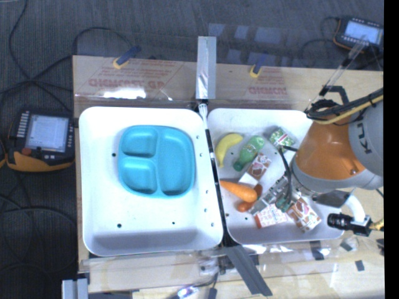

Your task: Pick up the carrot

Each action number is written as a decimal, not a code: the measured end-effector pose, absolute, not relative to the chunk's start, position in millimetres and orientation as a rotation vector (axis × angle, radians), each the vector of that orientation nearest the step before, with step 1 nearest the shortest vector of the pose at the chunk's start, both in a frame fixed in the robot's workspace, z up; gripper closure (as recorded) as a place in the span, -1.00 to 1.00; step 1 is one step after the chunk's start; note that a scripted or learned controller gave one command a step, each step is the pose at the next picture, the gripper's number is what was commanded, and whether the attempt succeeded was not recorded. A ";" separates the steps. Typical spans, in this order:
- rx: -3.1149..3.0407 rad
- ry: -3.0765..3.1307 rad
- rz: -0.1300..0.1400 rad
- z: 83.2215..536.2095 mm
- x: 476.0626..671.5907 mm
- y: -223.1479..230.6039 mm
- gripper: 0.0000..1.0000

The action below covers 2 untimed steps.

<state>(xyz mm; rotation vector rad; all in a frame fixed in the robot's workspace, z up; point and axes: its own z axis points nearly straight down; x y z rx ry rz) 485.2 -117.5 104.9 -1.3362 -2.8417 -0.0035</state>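
Though beside the carrot (239, 190), gripper (276, 195) grasps nothing visible.

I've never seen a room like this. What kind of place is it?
Probably a robot lab. A grey arm with an orange band reaches over two shallow white plastic bins, one full of toy food like an orange plastic carrot. A handheld control screen lies on the carpet.

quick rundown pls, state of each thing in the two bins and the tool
carrot: lying flat in the right bin, not gripped
banana: lying near the bin's back left
green bottle: on its side beside the banana
blue tray: flat in the left bin, compartments up
tool: low over the right bin, just right of the carrot
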 end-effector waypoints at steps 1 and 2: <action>-2.028 -2.409 -0.009 91.4 569.8 -144.0 1.00; -2.277 -2.166 0.008 223.6 568.1 -89.4 1.00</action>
